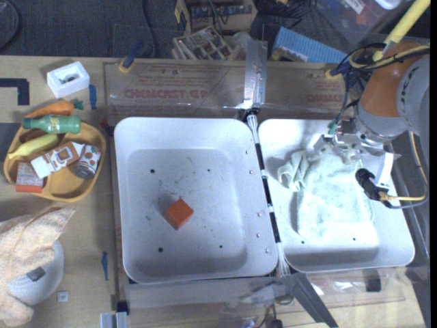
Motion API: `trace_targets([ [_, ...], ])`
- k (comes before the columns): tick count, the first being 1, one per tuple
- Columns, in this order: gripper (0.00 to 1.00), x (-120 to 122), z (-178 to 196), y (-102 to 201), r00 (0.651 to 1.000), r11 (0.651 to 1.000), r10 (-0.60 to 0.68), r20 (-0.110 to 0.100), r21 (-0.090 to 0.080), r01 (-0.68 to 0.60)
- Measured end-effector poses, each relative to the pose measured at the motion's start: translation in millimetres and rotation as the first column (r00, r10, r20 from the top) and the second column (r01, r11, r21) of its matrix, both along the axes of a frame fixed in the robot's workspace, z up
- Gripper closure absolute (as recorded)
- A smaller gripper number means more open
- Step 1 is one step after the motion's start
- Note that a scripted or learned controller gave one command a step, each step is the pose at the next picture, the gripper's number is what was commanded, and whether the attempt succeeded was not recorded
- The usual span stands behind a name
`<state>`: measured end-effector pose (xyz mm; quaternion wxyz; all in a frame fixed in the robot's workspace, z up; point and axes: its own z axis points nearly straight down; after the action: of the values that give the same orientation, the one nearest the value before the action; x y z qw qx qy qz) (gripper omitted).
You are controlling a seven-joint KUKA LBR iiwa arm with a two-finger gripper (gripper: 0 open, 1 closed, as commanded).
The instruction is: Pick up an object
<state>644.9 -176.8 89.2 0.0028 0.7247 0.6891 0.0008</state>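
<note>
You've got a small orange block (179,213) sitting slightly askew on the floor of the left bin (130,183), alone, well apart from the gripper (339,144). That gripper hangs over the right bin (396,251) at a pale crumpled cloth (321,183); whether it's open, you can't tell. Red lettering on the clear panel (177,91) behind is too blurred to read.

A small orange block (179,213) lies on the floor of the left bin (136,142), turned corner-on. A pale crumpled cloth (321,190) lies spread across the right bin (399,248).
</note>
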Motion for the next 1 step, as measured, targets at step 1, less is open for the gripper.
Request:
trace_targets([
  [1,0.0,23.2,55.6,-23.4,1.0,1.0,-0.013,-0.002,0.001,0.013],
])
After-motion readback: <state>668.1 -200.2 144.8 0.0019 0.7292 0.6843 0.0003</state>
